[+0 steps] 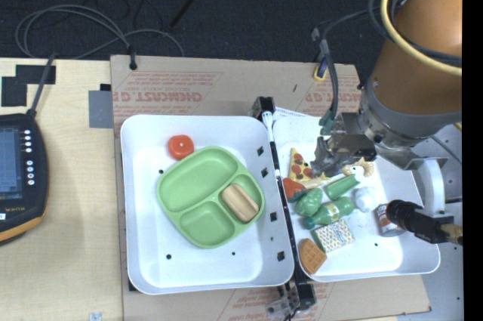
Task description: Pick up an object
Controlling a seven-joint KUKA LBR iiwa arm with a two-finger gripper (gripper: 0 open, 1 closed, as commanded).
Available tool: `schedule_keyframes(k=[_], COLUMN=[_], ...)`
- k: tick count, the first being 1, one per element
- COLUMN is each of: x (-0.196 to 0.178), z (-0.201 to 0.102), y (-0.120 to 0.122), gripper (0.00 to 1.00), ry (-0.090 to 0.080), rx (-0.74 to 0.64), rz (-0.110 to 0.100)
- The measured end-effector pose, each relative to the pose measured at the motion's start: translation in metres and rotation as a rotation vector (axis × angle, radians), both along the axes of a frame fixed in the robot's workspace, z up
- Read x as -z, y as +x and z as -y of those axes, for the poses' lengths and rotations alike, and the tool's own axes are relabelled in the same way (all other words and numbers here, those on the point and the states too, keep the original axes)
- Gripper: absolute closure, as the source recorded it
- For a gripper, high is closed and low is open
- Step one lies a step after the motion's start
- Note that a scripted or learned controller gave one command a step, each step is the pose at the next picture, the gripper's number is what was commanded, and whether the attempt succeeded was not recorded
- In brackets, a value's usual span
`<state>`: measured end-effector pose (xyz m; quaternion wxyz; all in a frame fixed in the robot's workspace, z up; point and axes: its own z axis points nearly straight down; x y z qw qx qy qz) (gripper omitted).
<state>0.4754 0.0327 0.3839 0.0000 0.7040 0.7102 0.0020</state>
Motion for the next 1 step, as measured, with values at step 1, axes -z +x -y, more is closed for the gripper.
schedule_keyframes(k=[1], x=[0.0032], z=[-0.0243], y=[0.0096], gripper=[1.00], ry=[-0.003], rx=[0.006], rz=[-0.006])
